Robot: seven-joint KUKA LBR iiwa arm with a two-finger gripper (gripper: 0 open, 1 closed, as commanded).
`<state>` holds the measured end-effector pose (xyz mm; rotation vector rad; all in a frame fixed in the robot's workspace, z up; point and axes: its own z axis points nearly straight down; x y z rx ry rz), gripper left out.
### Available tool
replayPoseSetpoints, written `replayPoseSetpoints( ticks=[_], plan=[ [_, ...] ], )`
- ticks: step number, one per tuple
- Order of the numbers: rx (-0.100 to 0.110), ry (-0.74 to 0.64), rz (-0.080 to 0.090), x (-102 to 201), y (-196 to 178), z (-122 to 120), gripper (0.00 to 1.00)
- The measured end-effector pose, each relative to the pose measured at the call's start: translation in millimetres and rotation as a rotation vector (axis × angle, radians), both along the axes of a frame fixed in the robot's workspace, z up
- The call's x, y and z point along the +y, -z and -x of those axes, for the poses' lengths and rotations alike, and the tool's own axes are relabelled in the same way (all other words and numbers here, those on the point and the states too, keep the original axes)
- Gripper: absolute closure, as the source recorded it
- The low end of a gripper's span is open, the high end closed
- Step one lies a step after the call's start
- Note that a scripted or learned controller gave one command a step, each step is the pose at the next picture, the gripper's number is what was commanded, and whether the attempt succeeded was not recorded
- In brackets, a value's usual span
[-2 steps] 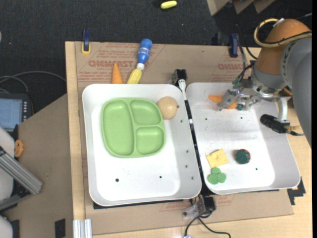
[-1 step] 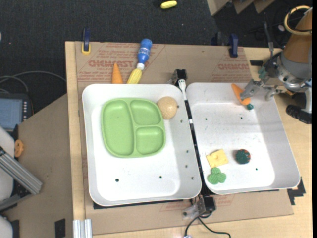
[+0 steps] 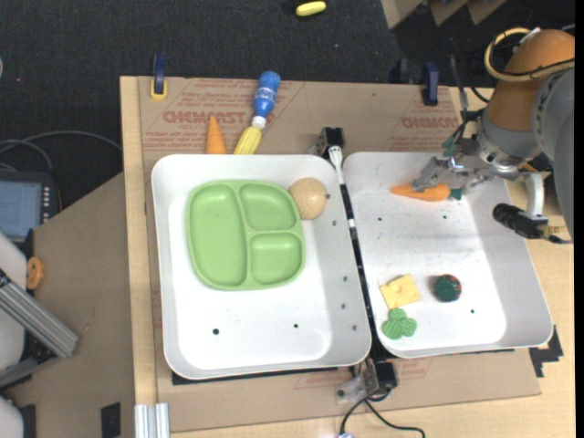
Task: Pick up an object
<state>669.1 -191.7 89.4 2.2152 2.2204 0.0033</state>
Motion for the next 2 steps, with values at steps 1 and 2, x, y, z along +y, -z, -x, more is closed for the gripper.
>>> replayPoseSetpoints(
  ticks=[1,2],
  plan=[
    [-0.015,0.000,0.003,-1.6,-19.2,-4.3,1.00],
    [0.011,0.001,-0.007,60.9,-50.8,93.6,1.00]
  ],
)
